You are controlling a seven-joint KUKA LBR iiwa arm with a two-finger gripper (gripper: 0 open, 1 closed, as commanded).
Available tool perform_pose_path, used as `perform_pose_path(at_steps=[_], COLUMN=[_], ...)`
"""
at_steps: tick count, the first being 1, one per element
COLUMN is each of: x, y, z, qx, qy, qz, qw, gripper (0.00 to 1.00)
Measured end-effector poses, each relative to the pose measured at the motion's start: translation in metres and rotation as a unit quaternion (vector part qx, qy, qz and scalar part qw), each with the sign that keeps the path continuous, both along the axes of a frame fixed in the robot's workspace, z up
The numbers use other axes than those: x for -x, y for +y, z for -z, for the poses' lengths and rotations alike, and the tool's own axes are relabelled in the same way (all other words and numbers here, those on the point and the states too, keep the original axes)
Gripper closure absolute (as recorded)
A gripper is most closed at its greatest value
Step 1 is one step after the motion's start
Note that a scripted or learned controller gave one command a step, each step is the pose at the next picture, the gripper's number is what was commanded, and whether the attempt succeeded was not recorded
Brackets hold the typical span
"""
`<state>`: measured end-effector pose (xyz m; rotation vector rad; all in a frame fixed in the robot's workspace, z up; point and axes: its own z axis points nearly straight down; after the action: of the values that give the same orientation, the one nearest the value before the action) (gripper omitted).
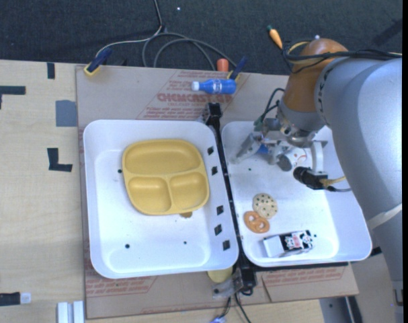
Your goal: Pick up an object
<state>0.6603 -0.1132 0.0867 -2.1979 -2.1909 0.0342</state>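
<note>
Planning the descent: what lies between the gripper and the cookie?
Bare white bin floor. The camera view shows nothing between the gripper and the cookie.

Light wooden bench (29, 200) with black tape marks (56, 159), brown cardboard sheet (143, 89) on top, dark carpet (69, 12) behind, cables (156, 36) trailing across.

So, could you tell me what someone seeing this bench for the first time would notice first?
Probably the yellow divided tray, lying in the left bin as its brightest thing. Next comes the grey arm with its orange band, reaching in from the right, its gripper over the far part of the right bin. Near that bin's front lie a cookie, a pretzel and a small black-and-white carton.
</note>
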Motion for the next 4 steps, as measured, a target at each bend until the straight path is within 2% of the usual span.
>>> perform_pose_path(at_steps=[1,2,3,4], x=[-0.001,-0.002,-0.004,-0.006], y=[-0.021,-0.024,-0.057,-0.084], z=[0.005,0.004,0.003,-0.088], qx=[-0.002,0.001,-0.0008,0.0071], qy=[0.0,-0.003,-0.008,-0.025], qz=[0.0,0.0,-0.001,-0.002], qw=[1.0,1.0,1.0,0.9997], gripper=[0.0,0.0,0.0,0.0])
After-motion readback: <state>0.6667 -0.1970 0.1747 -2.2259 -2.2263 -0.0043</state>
